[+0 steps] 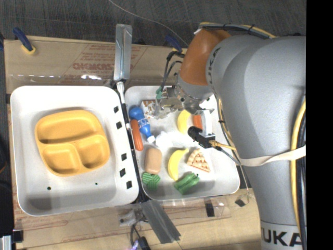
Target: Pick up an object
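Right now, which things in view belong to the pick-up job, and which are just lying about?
Job:
claw over the right bin
banana
pizza slice
bread roll
carrot
blue bottle
green vegetables

Lying about:
yellow divided tray in the left bin
cardboard

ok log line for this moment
arm: over right bin | gripper: low at bin's far end | grasp: unconfirmed | yellow tray: left bin
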{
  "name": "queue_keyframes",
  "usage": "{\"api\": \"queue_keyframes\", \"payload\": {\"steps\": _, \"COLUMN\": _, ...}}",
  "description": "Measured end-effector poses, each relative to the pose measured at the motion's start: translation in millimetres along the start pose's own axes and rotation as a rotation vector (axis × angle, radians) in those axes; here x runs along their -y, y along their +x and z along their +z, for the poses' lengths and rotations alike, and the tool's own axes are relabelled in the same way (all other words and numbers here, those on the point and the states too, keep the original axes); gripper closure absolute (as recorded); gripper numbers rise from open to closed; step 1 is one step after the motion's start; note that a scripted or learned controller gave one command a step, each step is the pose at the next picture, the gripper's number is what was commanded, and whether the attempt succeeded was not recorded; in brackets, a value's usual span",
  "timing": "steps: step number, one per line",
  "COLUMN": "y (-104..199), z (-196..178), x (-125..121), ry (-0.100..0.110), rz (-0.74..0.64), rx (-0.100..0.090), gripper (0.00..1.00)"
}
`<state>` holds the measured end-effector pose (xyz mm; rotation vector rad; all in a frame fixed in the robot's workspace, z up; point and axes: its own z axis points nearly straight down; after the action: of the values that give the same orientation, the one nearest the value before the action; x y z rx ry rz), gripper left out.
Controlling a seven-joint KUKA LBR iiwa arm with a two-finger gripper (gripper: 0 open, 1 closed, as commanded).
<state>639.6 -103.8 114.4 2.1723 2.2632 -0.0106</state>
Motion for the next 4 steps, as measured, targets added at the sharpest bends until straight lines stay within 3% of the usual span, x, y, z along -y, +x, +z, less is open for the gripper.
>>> {"api": "queue_keyframes", "payload": {"steps": 1, "y": 74.0, "z": -79.8, "x": 7.1, "ry": -0.006, "rz": -0.029, "rx": -0.009, "gripper": 1.0}}
{"api": "queue_keyframes", "payload": {"steps": 2, "y": 72.4, "z": -76.6, "x": 8.8, "ry": 0.0, "rz": -0.026, "rx": -0.008, "gripper": 0.0}}
{"api": "queue_keyframes", "payload": {"steps": 3, "y": 7.5, "z": -32.8, "x": -16.6, "ry": 0.002, "rz": -0.104, "rx": -0.007, "gripper": 0.0}}
{"api": "queue_keyframes", "payload": {"steps": 4, "y": -1.6, "z": 6.1, "x": -16.0, "ry": -0.026, "rz": -0.161, "rx": 0.002, "gripper": 0.0}}
